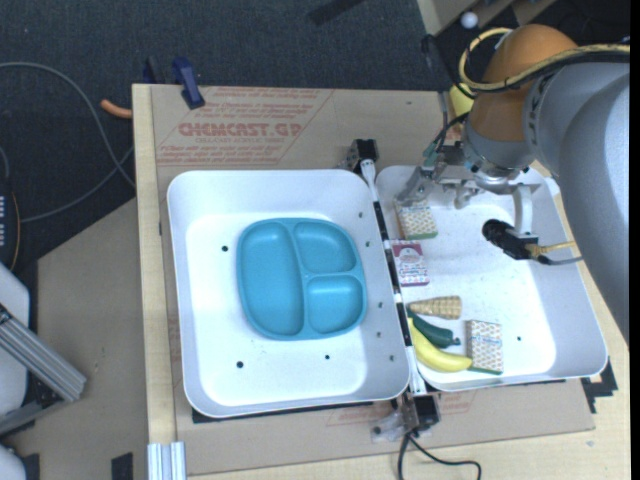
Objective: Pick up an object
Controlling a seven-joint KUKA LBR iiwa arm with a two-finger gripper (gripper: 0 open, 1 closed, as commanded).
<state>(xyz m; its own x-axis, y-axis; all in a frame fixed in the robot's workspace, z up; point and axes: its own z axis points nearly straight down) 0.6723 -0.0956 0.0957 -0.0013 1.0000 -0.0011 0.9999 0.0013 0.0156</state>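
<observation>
**A:** so what's in the right bin (570,308)? I count a yellow banana (441,356) along the left wall near the front, a green pepper-looking thing (436,330) touching it, a waffle cone (437,307) just behind those, and some small flat packets.

**B:** yeah, one tan packet (417,221) sits at the back left, right under the claw (440,180). The red-and-white one (409,263) is a bit nearer the front. Checkered one (485,342) is beside the banana.

**A:** claw wide or narrow?

**B:** can't tell, too blurry. Blue divided tray (300,276) sits in the left bin (200,268) on the desk (250,128).
</observation>
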